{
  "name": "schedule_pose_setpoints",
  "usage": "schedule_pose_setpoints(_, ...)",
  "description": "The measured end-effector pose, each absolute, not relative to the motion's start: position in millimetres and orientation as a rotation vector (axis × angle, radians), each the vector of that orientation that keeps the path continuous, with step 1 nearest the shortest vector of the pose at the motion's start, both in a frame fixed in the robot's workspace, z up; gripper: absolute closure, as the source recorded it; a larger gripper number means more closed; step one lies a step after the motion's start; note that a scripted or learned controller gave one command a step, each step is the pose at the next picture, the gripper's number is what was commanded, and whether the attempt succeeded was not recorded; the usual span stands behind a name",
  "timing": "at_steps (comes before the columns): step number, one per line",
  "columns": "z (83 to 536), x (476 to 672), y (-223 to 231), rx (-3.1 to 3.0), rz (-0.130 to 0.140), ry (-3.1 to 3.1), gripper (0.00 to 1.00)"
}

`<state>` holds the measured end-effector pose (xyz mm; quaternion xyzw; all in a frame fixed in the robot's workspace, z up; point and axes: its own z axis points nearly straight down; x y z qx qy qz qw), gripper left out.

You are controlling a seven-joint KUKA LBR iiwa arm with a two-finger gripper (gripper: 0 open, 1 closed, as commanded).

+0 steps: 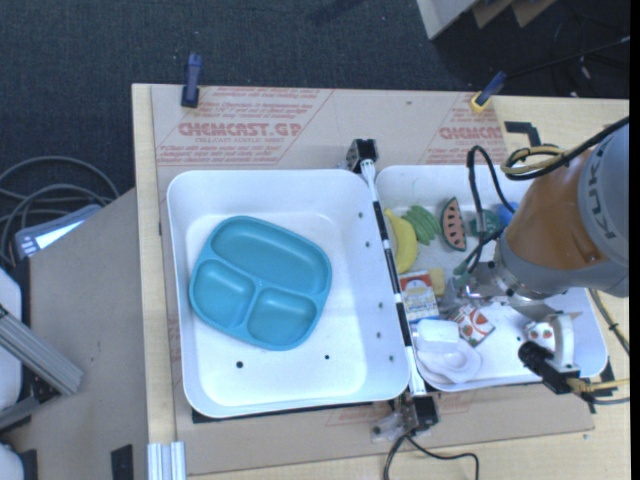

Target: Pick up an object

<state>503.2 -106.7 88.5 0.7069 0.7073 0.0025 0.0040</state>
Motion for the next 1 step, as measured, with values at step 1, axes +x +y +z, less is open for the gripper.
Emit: schedule_pose_setpoints(1,184.5,529.8,-48.7,2.221,-0.001,2.223,1.00)
